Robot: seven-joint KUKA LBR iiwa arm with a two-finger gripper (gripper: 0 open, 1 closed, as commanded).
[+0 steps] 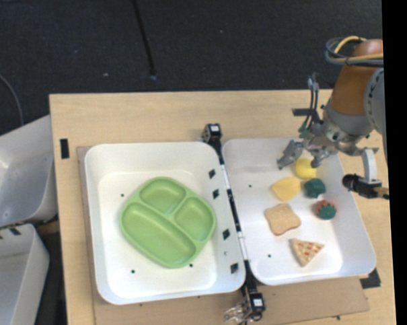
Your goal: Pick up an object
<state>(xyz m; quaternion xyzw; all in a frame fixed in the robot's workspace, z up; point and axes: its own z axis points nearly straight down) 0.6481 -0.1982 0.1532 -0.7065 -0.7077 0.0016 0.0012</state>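
Camera view, read from left to right: we see the wooden surface (pixel 67 131) carrying two white bins. The left bin (pixel 107 277) holds a green divided plate (pixel 167 222) near its centre. The right bin (pixel 355 253) holds the toy food: a slice of bread (pixel 282 219) at mid-bin, a pizza wedge (pixel 306 251) toward the lower right, a flat yellow piece (pixel 285 188), a round yellow item (pixel 305 167) above it, a dark green piece (pixel 314 187) and a red-and-green one (pixel 326 210) at the right.

We judge the task as not yet done: every object lies on the bin floor and nothing sits between the fingers. A grasp and a lift are left.

The arm (pixel 352 91) comes in at the upper right, wrist pointing down, with the gripper (pixel 304 155) low over the round yellow item. We cannot tell whether the fingers are apart or together, since dark linkage hides them.
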